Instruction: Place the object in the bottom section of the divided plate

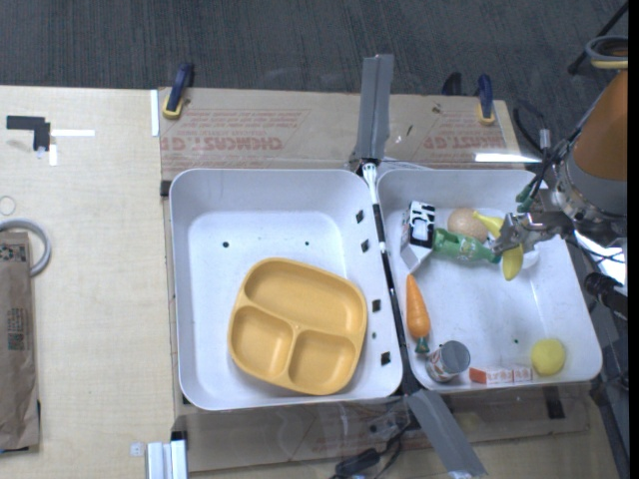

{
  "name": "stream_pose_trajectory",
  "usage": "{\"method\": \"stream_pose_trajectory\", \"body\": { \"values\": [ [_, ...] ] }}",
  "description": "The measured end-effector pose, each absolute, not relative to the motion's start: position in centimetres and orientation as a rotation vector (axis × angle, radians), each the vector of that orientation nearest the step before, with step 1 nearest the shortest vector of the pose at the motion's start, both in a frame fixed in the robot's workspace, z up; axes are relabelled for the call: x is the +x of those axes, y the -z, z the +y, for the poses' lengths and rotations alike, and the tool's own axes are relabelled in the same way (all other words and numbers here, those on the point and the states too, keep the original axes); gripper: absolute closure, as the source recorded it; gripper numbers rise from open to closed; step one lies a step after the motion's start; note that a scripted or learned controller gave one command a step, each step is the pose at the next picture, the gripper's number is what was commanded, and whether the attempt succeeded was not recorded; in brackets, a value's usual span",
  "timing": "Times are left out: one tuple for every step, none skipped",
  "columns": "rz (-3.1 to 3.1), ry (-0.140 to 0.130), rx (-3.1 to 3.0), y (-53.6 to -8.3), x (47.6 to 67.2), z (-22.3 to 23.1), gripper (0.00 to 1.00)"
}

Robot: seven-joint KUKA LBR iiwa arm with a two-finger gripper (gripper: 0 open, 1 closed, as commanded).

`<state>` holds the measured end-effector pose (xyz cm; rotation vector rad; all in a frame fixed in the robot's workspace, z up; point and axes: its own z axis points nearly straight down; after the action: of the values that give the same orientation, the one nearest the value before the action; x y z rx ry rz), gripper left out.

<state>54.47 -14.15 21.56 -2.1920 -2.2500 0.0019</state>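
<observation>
Camera view: the gripper (516,236) hangs low by the right bin's (589,312) far right edge, seemingly pinching a yellow banana (510,257); green packet (461,247), carrot (416,309) and lemon (548,356) lie around; divided plate (297,324) sits in the left bin (190,297)

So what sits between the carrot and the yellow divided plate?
In the camera view, just the two bins' adjoining white walls separate the carrot from the plate.

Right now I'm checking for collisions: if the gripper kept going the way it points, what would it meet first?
The gripper points left across the right bin. First in line looks to be the green packet with the yellow piece beside it, though depth is unclear.
</observation>
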Motion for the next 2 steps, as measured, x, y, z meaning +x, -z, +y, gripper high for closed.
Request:
{"method": "stream_pose_trajectory", "body": {
  "values": [
    [-2.441, -0.004, -1.974, -19.0, 51.2, -6.7, 1.0],
    [-2.557, -0.003, -1.823, -19.1, 49.6, 4.5, 1.0]
  ]
}}
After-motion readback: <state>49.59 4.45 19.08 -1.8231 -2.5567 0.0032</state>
